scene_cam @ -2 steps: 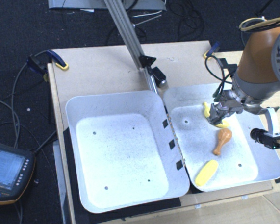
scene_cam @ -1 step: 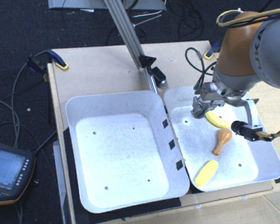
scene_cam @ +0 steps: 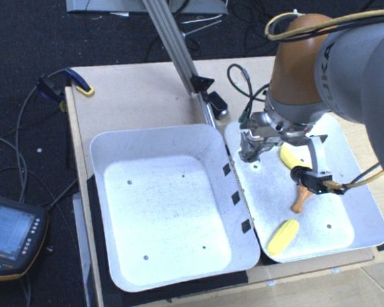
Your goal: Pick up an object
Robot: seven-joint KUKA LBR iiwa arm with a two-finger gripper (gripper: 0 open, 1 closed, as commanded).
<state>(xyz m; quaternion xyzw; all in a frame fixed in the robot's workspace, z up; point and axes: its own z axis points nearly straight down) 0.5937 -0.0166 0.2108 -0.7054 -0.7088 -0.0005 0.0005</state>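
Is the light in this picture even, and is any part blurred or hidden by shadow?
Camera view: light is even and soft; the left bin is bright but not glaring; the arm near the lens looks slightly soft; faint shadow lies under the gripper; the yellow object in the right bin is sharp.

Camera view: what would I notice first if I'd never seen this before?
The big grey arm with its orange band, reaching in from the right over the right bin. Next, the bright things in that bin: a yellow piece near the front edge, an orange-handled tool in the middle, and another yellow piece under the arm's end effector. The left bin sits beside it.
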